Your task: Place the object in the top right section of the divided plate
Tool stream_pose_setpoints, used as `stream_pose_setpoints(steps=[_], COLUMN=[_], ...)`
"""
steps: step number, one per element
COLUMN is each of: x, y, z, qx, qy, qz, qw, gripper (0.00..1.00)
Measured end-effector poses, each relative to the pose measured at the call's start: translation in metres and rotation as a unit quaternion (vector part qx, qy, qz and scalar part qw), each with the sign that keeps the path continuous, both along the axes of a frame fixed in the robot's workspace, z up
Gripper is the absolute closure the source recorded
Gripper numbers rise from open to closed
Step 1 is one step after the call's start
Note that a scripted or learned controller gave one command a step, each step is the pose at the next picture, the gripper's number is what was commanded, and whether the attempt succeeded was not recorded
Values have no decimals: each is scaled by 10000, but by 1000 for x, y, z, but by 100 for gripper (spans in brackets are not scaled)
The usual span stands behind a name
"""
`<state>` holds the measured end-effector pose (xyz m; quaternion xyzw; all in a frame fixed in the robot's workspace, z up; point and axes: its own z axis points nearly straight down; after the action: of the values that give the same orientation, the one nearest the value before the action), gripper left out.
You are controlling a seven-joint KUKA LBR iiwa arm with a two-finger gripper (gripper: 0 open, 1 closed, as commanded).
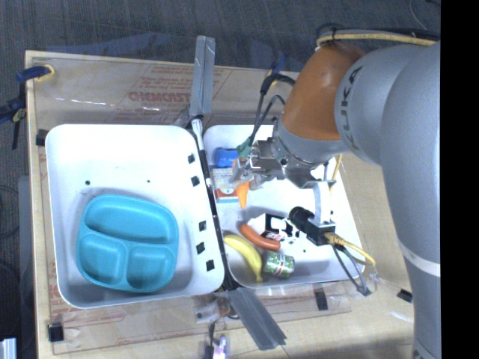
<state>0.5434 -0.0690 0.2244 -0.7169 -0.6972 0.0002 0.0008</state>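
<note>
**Arm parked over the right bin, plate waiting in the left one**

So the gripper (245,172) sits low over the right bin (329,271), mid-frame, right by an orange carrot-like piece (242,193) and a blue item (225,157). Honestly can't tell whether the fingers are spread or closed. Banana (248,253), hot dog (260,238) and green can (278,264) lie near the bottom. The blue divided plate (129,241) sits lower left, in the left bin (112,144).

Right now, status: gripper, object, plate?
Gripper low in the right white bin, at a small orange object; hold unconfirmed. Blue divided plastic plate sits in the left white bin. Yellow banana and green can lie nearby.
</note>
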Motion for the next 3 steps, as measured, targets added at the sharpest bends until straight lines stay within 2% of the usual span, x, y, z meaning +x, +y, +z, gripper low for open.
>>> stream_pose_setpoints(steps=[1, 2, 3], x=[34, 44, 44], y=[91, 158, 159], z=[10, -34, -24], qx=[-2, -3, -4], qy=[8, 23, 36], qz=[-292, 632, 662], qw=[9996, 9980, 9978], gripper=[100, 100, 100])
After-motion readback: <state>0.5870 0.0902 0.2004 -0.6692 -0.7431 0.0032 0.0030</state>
